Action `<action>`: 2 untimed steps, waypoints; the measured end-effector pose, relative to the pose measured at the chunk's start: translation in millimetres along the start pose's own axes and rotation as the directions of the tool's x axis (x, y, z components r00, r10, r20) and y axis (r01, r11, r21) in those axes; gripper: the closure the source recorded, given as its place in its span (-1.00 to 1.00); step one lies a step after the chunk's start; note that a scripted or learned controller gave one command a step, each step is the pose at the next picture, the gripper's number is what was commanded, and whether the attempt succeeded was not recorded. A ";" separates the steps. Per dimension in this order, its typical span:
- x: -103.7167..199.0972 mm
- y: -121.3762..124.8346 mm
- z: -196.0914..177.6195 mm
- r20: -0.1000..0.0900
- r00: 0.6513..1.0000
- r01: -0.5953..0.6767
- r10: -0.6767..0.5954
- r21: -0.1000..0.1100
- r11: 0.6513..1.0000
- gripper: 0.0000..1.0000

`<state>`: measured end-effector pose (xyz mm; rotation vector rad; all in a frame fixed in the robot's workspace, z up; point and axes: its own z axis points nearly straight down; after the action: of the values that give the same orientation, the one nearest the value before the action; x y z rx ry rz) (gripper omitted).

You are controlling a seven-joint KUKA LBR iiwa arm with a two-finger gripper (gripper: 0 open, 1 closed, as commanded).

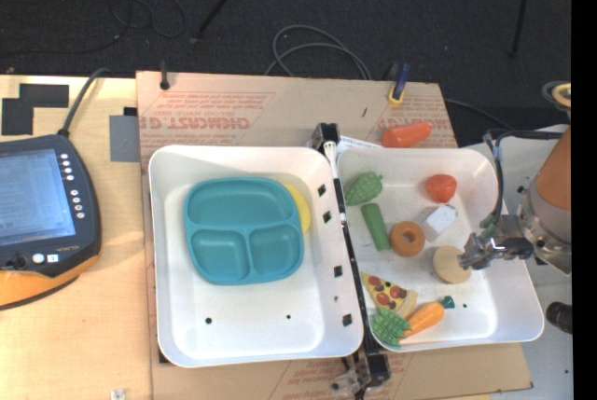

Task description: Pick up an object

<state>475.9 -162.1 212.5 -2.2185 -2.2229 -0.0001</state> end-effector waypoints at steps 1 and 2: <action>-0.5 -0.3 1.1 0.000 1.000 -0.003 0.003 0.002 1.000 -1.00; -5.4 -1.3 42.4 -0.002 1.000 -0.003 0.003 0.006 1.000 -1.00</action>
<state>474.6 -167.4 170.1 -2.2177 -2.2161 0.0047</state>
